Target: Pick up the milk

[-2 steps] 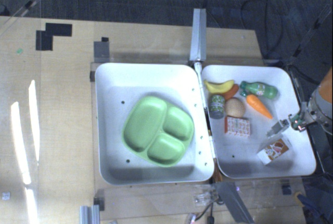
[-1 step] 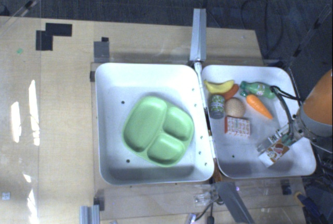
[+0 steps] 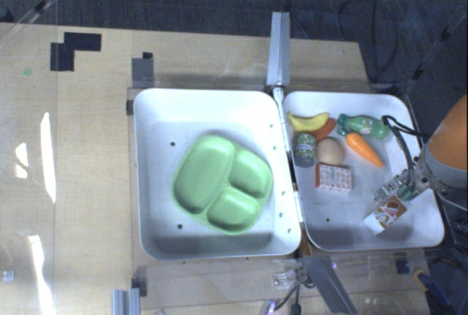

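The milk (image 3: 385, 215) is a small white carton with a brown and orange label. It lies tilted near the front right corner of the right bin (image 3: 344, 233). My gripper (image 3: 397, 189) hangs at the carton's upper right end, touching it or just above it. The grey arm with its orange band (image 3: 447, 145) reaches in from the right edge. Part of the carton's top is hidden under the gripper.
The right bin also holds a banana (image 3: 308, 120), a green bottle (image 3: 363, 126), a carrot (image 3: 363, 148), a small can (image 3: 305, 149), a brown potato (image 3: 330, 151) and a red patterned box (image 3: 333, 177). A green divided tray (image 3: 223, 182) lies in the left bin (image 3: 157, 160).
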You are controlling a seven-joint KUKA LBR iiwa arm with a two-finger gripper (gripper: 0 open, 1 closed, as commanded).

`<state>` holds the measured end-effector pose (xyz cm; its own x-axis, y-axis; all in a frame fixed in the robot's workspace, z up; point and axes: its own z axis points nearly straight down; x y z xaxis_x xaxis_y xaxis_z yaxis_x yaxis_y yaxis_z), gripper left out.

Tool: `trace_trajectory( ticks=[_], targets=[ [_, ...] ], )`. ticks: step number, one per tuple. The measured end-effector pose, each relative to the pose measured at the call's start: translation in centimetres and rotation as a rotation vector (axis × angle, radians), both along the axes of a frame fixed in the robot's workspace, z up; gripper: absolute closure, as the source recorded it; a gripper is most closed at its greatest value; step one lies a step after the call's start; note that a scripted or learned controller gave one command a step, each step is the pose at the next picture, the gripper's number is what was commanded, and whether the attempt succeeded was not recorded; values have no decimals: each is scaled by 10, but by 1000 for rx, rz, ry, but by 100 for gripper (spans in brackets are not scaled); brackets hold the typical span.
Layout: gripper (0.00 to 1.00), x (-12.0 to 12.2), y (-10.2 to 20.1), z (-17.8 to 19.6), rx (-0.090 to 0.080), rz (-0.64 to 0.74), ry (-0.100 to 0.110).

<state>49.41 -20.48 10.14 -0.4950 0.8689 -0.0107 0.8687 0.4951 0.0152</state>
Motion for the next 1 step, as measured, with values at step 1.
trace_trajectory(
  ticks=[1],
  targets=[
    [0,0,0,0,0,0,0]
  ],
)
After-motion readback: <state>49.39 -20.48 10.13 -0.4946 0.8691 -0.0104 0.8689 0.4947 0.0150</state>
